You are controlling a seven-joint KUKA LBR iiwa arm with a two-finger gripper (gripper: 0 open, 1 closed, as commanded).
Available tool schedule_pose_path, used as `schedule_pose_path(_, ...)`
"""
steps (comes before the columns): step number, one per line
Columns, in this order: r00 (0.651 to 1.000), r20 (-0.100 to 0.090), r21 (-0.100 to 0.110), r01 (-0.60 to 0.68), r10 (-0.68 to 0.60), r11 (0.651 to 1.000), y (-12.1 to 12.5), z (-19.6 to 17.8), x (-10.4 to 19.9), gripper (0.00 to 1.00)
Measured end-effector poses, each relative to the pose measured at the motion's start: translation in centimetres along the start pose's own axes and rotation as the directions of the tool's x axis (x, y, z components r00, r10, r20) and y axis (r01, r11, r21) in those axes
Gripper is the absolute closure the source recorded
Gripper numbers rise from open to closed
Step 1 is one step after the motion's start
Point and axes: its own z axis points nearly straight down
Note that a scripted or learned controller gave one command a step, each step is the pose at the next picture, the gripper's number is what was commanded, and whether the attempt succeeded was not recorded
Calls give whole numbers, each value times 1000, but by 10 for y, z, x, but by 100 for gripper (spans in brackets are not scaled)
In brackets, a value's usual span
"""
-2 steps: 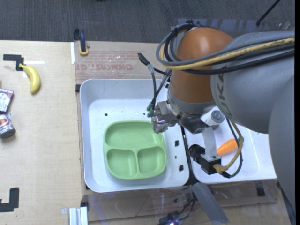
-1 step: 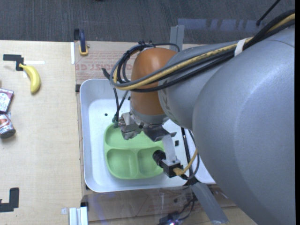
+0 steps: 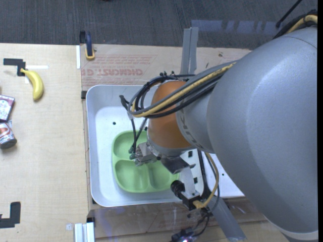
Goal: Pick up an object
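Hidden: your arm (image 3: 262, 120) covers most of the right half of the view, so you see just one white bin (image 3: 98, 135) and part of its floor; the bin beside it is masked by the grey links.
Gripper: you find the gripper (image 3: 144, 155) low in the bin, under the orange band (image 3: 169, 117); its tips are buried under the wrist and cables, so you cannot tell how it stands or whether it holds anything.
Cables: a black and yellow cable bundle (image 3: 166, 92) loops over the wrist and blurs its outline.
Bin contents: you see a green divided tray (image 3: 133, 173) lying flat on the bin floor, toward the near-left corner; its right part is cut off by the arm. The gripper sits over the tray's upper edge; contact cannot be judged.
Outside the bin: on the wooden bench (image 3: 45, 150) to the left, well apart, a banana (image 3: 35, 84) lies near the far edge, and a can (image 3: 7, 135) is cut off by the frame's left edge.
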Motion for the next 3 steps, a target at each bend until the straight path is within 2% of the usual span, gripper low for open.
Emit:
schedule_pose_path(1, 997, 3, -13, 75, -75, 997, -17, 6, -65, 100)
schedule_pose_path(2, 924, 18, -8, 383, -383, 924, -11, 7, -41, 100)
schedule_pose_path(3, 863, 20, -7, 504, -504, 863, 5, 7, -2, 100)
